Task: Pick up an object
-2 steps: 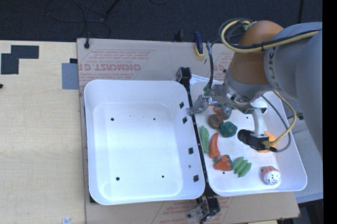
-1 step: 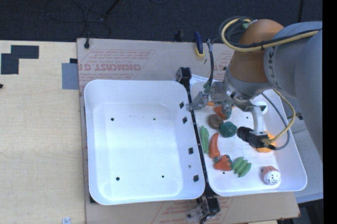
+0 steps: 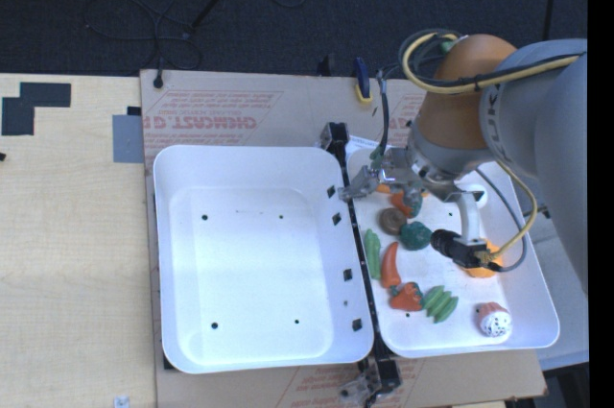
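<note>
Gripper (image 3: 401, 190) position is what the coming move turns on, and the camera view shows it low in the right bin (image 3: 537, 324), toward the upper left part of that bin, close to the divider between the two bins. The arm comes in from the right of the frame, its orange band (image 3: 460, 99) above the wrist, and the wrist hides much of the tool from above. Whether the tool is open or closed cannot be told from this angle, and nothing can be seen held in it.

Candidate objects sit just below and to the right of the tool in the frame. Nearest are a brown rounded piece (image 3: 391, 221) and a dark green rounded piece (image 3: 415, 235), touching or nearly touching each other, directly under the tool's tip in the picture. Further down lie a red pepper-shaped piece (image 3: 390, 263), whose long axis runs roughly top to bottom of the frame, a green pod-like piece (image 3: 371, 254) beside it along the bin's left wall, a red-orange piece (image 3: 405, 297), a green ridged piece (image 3: 440, 303) and, well apart at the lower right, a small white and red ball (image 3: 493, 322).

The left bin (image 3: 177, 204) occupies the centre of the frame. Judging from this layout, the brown piece is the likeliest target, lying just toward the bottom of the frame from the tool.
</note>
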`<state>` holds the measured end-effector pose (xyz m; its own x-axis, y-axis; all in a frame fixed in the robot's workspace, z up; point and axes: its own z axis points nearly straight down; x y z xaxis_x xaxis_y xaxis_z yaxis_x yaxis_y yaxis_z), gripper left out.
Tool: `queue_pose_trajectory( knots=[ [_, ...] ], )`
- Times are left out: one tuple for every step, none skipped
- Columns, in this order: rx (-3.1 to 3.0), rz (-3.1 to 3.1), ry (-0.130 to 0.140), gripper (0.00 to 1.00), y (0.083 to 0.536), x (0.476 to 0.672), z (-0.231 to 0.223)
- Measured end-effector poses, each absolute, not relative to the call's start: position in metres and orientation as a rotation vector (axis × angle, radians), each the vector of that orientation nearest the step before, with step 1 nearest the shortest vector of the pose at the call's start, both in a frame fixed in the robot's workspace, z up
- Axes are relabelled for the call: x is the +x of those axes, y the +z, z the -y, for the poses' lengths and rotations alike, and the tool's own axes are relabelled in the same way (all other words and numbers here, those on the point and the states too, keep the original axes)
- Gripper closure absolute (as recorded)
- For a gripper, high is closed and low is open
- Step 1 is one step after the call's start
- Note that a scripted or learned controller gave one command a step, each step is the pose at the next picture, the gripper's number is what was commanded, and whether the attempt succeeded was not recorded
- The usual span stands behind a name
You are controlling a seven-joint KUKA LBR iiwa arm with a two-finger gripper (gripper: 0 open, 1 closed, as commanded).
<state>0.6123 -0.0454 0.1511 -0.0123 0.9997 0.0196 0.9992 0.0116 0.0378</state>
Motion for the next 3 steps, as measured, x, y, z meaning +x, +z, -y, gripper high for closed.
queue_pose_trajectory(
  knots=[
    [2.198,-2.224,0.072,0.00,0.1492,0.6170,0.0463],
    [2.197,-2.225,0.070,0.00,0.1494,0.6170,0.0467],
    [2.197,-2.223,0.072,0.00,0.1494,0.6175,0.0467]
  ],
)
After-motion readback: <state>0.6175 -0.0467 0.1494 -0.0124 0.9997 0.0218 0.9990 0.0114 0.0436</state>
